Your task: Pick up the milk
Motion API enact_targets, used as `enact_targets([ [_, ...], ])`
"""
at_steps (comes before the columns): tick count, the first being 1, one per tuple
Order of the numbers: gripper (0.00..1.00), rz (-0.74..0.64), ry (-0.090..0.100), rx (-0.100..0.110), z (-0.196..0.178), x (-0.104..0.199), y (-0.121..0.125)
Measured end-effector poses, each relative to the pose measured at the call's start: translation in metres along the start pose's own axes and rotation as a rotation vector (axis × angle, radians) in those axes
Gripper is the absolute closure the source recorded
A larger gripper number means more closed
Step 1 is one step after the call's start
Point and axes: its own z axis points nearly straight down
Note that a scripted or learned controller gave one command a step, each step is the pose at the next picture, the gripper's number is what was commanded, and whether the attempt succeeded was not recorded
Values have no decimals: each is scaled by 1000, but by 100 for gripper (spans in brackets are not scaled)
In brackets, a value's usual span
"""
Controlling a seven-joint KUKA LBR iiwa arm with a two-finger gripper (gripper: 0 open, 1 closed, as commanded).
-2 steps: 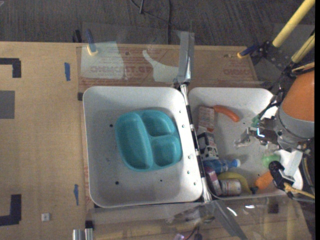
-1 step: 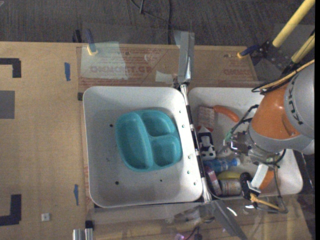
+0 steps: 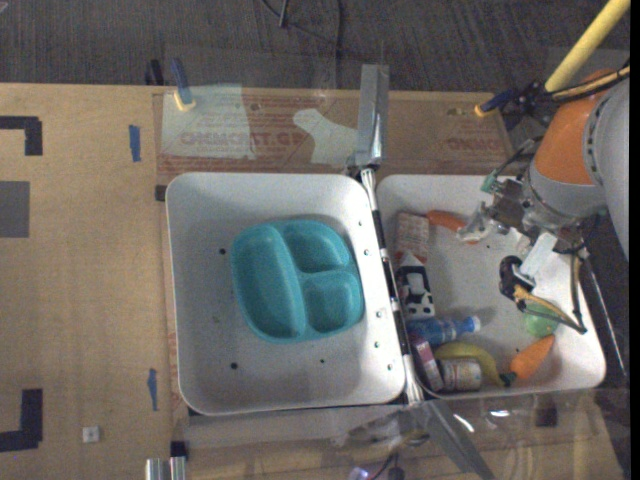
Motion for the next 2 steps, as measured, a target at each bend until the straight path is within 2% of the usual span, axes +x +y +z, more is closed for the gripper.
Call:
enact_targets([
  [1, 0, -32, 1, -6, 38, 22, -79],
  [2, 0, 292, -1, 2, -58, 91, -8],
])
